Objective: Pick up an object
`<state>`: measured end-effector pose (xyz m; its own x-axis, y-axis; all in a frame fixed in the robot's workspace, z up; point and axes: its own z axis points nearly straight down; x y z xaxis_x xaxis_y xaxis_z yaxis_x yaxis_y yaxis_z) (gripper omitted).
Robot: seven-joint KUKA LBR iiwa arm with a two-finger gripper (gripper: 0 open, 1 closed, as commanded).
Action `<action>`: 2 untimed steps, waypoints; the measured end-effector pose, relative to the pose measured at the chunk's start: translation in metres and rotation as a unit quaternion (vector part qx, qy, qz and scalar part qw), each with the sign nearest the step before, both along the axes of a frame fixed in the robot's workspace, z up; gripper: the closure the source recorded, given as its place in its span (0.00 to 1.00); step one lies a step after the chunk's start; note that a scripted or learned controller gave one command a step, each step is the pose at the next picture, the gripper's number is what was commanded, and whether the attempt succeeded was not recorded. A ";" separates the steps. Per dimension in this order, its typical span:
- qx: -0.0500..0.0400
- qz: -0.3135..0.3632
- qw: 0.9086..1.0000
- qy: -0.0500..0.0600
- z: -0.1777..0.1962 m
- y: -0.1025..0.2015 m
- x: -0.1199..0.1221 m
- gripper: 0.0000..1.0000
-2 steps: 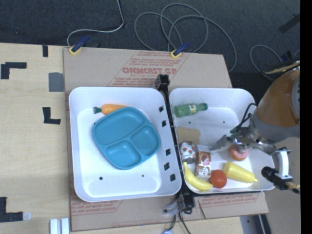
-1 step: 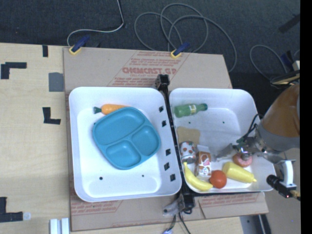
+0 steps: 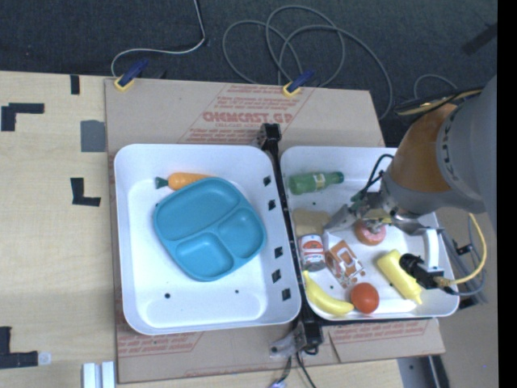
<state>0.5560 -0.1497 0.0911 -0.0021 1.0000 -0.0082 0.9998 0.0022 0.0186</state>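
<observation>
The two-finger gripper (image 3: 367, 217) is low in the right white bin (image 3: 355, 158), under the grey arm with the orange band (image 3: 428, 156); how its claw is set I cannot tell from here. Just beside it, perhaps touching, lies a small round pink-red toy (image 3: 372, 233), likely light, hard and inclined to roll, so best pinched across its middle. Nearer sit a red-and-white printed packet (image 3: 343, 261), a small can (image 3: 312, 251), a red tomato-like ball (image 3: 365, 297), a yellow banana (image 3: 326, 299) and a yellow bottle-like thing (image 3: 399, 275); a green bottle (image 3: 315, 183) lies far. It is crowded, with walls close. The left white bin (image 3: 141, 297), holding a blue divided plastic tray (image 3: 210, 226) and an orange carrot (image 3: 187, 180), has more open floor.
</observation>
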 end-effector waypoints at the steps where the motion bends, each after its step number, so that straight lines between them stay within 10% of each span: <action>1: 0.000 0.001 1.000 0.001 0.000 -0.037 0.071 0.00; 2: -0.003 0.001 1.000 0.000 0.011 -0.039 0.071 1.00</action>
<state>0.6271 -0.1888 0.1024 -0.0040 0.9999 -0.0147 0.9998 0.0043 0.0190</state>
